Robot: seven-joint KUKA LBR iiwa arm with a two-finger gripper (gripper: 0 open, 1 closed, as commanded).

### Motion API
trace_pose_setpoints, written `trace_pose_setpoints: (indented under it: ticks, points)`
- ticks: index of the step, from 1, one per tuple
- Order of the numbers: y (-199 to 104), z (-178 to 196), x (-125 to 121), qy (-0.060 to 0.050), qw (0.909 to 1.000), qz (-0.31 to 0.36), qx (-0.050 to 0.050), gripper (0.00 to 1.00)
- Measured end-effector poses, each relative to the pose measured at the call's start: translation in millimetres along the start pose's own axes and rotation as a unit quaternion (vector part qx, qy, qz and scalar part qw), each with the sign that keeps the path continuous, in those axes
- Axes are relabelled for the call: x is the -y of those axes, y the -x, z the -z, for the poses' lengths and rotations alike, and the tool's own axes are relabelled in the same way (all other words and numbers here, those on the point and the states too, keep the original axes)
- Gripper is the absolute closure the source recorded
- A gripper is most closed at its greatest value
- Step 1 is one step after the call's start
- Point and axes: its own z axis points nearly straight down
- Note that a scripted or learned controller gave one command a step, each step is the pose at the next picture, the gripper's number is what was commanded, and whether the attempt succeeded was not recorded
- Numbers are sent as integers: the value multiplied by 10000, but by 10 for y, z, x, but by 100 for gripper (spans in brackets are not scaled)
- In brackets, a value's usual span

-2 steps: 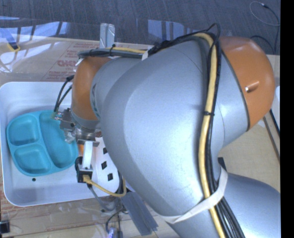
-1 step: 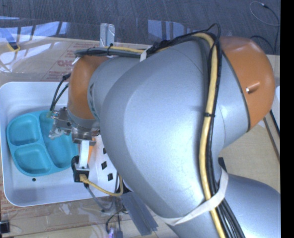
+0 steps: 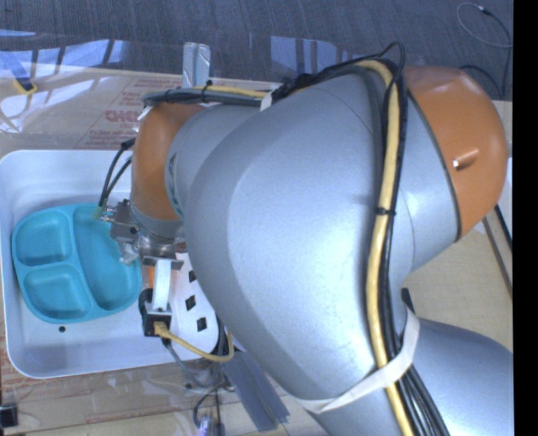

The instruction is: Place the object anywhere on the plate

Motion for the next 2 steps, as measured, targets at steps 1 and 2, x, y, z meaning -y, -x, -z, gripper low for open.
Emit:
trace_pose_setpoints:
  ticks: [1,2]
  points:
    - [-61,61,-17,52,10000,31,-56,0]
    - [-7,97,0,5,10000,25,2,100]
